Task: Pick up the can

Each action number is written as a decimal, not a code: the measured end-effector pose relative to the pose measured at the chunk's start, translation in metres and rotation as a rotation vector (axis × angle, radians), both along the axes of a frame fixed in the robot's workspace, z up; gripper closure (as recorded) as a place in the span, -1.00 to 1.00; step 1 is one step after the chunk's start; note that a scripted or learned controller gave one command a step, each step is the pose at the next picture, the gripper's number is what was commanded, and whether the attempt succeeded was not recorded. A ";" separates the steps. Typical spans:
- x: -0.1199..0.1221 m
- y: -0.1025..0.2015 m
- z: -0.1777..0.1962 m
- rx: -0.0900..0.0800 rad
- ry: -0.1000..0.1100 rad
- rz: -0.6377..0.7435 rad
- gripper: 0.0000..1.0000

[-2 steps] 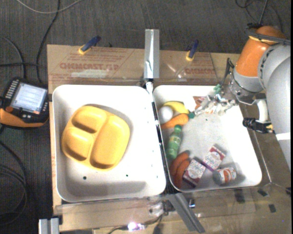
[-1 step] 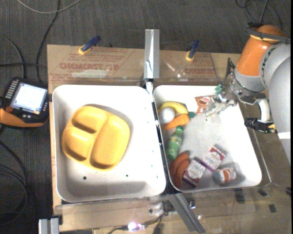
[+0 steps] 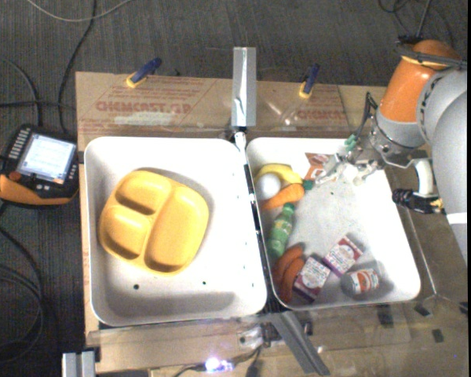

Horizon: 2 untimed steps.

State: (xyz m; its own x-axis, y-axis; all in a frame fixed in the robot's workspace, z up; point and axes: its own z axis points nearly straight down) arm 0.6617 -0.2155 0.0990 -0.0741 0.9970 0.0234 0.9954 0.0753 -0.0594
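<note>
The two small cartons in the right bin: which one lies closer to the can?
The upper-right carton, just up and left of the can. The other carton sits further left, beside the orange things along the bin's left wall.

Faint reddish print on the brown cardboard sheet (image 3: 173,108) at the far side of the desk, behind the left bin: reads roughly "CHEMCAST", with a second, smaller line beneath too blurred to make out. Red-and-white labels on the small cartons (image 3: 330,264) and the can (image 3: 361,281) in the right bin: lettering too small to read. Lit screen of the handheld pendant (image 3: 38,166) at far left: illegible.
</note>
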 end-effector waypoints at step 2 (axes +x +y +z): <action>-0.012 0.024 -0.005 -0.045 0.029 -0.346 1.00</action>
State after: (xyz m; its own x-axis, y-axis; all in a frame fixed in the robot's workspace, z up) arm 0.6501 -0.1920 0.0939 0.2681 0.9631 -0.0238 0.9595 -0.2692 -0.0832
